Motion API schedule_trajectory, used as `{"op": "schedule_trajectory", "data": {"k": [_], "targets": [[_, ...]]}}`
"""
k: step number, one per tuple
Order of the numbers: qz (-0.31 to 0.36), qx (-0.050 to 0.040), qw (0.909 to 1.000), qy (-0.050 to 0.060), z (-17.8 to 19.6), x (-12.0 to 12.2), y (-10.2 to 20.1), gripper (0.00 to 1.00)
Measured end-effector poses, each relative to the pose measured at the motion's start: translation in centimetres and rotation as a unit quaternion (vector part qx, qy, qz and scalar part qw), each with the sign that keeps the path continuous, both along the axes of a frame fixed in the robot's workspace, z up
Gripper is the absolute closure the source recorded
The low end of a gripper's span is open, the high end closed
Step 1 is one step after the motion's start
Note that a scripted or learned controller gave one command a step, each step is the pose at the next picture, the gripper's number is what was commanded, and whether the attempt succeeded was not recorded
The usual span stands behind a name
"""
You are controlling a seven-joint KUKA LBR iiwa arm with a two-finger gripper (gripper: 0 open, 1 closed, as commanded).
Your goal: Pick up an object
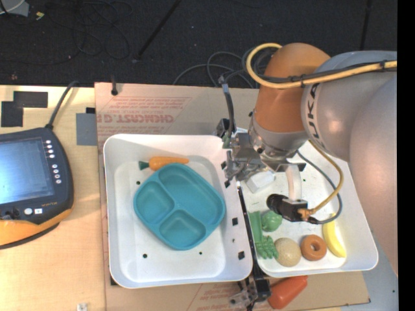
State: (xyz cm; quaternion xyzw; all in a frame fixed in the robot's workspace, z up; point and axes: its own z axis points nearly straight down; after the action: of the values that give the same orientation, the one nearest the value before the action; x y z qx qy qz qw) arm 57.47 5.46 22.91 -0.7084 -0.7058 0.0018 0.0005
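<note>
The gripper [241,167] hangs over the left edge of the right bin [363,254], and I cannot tell its state. The objects lie near the front: a green toy [266,229], a potato [288,251], a donut [314,247], a banana [334,240]. The step seems to be the approach; the next move needs lowering onto one object.

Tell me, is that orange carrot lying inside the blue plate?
No, the carrot lies in the left bin just beyond the blue divided plate's far rim.
</note>
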Motion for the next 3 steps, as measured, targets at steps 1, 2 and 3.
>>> {"op": "schedule_trajectory", "data": {"k": [1, 2, 3], "targets": [[0.004, 0.0011, 1.0000, 0.000, 2.1, -2.8, 6.4, 1.00], [-0.001, -0.0004, 1.0000, 0.000, -0.5, 0.9, -0.6, 1.00], [0.005, 0.0022, 1.0000, -0.002, 10.3, -5.0, 5.6, 1.00]]}}
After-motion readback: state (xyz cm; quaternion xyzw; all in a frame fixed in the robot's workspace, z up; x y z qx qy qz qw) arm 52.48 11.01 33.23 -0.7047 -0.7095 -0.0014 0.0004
